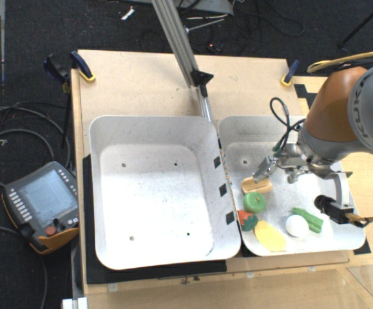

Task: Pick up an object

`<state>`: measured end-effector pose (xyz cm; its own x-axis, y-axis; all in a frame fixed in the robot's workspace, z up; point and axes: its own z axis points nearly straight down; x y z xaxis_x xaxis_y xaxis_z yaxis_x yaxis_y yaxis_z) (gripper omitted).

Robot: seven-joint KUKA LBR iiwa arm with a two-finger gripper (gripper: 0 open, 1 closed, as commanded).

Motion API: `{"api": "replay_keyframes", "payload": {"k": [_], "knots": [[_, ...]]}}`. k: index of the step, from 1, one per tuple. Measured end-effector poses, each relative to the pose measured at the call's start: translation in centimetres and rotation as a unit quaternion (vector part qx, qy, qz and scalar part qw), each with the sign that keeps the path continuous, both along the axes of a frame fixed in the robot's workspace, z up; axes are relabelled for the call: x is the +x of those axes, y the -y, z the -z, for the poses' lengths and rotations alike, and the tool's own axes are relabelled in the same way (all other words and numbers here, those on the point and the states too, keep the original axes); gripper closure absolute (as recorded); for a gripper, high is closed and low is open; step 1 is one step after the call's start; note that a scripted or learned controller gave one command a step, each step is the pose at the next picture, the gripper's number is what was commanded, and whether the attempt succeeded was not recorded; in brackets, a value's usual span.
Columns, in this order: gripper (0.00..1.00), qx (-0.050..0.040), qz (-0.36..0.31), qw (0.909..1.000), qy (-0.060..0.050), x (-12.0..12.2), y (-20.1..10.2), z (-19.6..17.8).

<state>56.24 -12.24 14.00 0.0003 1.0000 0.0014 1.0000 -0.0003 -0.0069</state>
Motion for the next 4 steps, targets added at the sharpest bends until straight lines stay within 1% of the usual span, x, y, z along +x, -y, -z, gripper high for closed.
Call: {"api": "replay_keyframes", "payload": {"k": [1,2,3,4], "knots": [[0.00,-0.0009,0.001,1.0000,0.005,0.1,0.0,4.4],[1.00,-0.0013,0.000,1.0000,0.008,0.3,0.0,3.1],[1.00,-0.0015,0.001,1.0000,0.006,0.2,1.0,-1.8],[1.00,-0.0011,-0.002,1.0000,0.006,0.2,0.0,-6.6]]}}
